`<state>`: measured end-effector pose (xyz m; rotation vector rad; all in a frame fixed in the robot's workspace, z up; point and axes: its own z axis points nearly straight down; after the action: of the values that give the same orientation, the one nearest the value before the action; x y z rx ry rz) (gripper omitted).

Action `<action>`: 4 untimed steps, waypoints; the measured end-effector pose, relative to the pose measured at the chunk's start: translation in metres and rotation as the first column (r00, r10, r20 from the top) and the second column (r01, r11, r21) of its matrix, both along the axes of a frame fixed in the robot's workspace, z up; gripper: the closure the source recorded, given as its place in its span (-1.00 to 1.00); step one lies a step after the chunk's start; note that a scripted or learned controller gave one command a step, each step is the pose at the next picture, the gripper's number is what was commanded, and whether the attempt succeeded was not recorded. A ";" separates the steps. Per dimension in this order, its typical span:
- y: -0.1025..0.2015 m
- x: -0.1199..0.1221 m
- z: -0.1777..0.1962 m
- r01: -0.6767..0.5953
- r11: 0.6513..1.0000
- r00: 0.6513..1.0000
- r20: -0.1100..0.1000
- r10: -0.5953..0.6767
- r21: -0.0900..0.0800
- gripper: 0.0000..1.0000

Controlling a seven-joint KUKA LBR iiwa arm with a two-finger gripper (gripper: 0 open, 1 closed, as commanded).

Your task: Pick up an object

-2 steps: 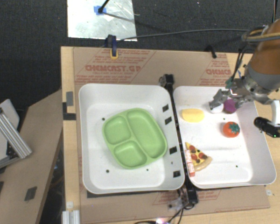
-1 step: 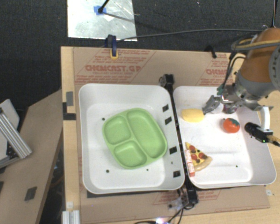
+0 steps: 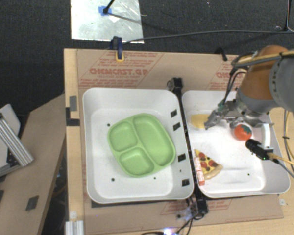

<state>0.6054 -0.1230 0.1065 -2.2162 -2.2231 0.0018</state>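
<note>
One green plate point(image 3: 141, 144) is lying in the left bin point(image 3: 95, 131); the right bin point(image 3: 235, 182) is holding one pizza slice point(image 3: 208, 164), one tomato point(image 3: 243, 131) and one yellow piece point(image 3: 199, 121) beside the gripper point(image 3: 211, 120), fingers' state unclear

A brown cardboard sheet point(image 3: 137, 67) with red lettering covered the surface under both bins. A blue clamp point(image 3: 117, 47) gripped its far edge. Beyond that edge lay a silvery sheet point(image 3: 95, 18). An aluminium rail point(image 3: 10, 138) stood off the left edge.
</note>
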 end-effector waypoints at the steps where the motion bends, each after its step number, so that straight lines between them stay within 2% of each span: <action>1: 0.000 0.000 -0.023 0.001 1.000 1.000 0.002 -0.001 -0.001 -1.00; 2: 0.000 0.002 -0.010 0.000 1.000 1.000 0.007 0.000 -0.001 1.00; 3: -0.005 0.009 0.036 -0.001 1.000 1.000 0.009 0.001 -0.002 1.00; 4: -0.005 0.007 0.100 -0.002 1.000 1.000 0.011 0.002 -0.003 1.00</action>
<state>0.6122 -0.1282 0.2068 -2.2208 -2.2322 -0.0077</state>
